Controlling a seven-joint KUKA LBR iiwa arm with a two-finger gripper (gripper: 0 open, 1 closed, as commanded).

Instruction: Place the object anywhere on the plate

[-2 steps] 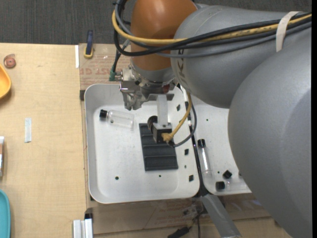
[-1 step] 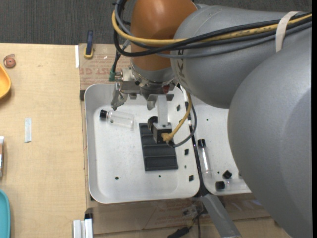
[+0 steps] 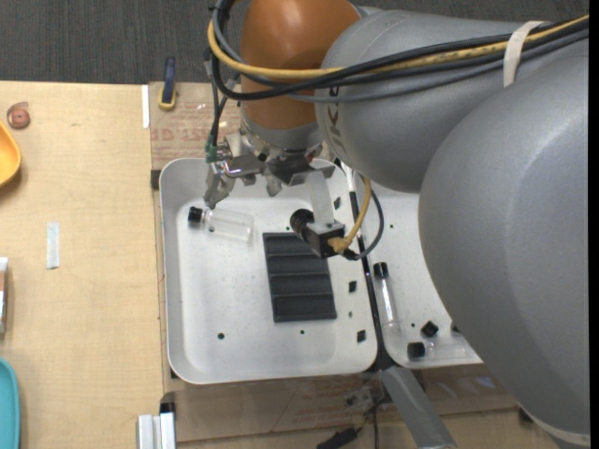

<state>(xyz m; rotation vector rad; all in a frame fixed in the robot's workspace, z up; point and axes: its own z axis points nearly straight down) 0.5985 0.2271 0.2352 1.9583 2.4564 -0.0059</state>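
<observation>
A clear vial with a black cap (image 3: 221,223) is seen lying in the left bin (image 3: 187,344), beside a black ribbed block (image 3: 299,277). The gripper (image 3: 245,183) is poised just above the vial; its state cannot be told.

faint red print on cardboard (image 3: 187,124), illegible

Arm (image 3: 449,138) reaches over white bin (image 3: 187,344). Gripper (image 3: 245,178) hangs at bin's far-left corner, just above clear vial with black cap (image 3: 220,221). Black ridged block (image 3: 299,277) lies mid-bin, right of vial. Second clear tube (image 3: 386,297) sits in neighbouring bin. Tan table (image 3: 84,204) left of bin.
</observation>
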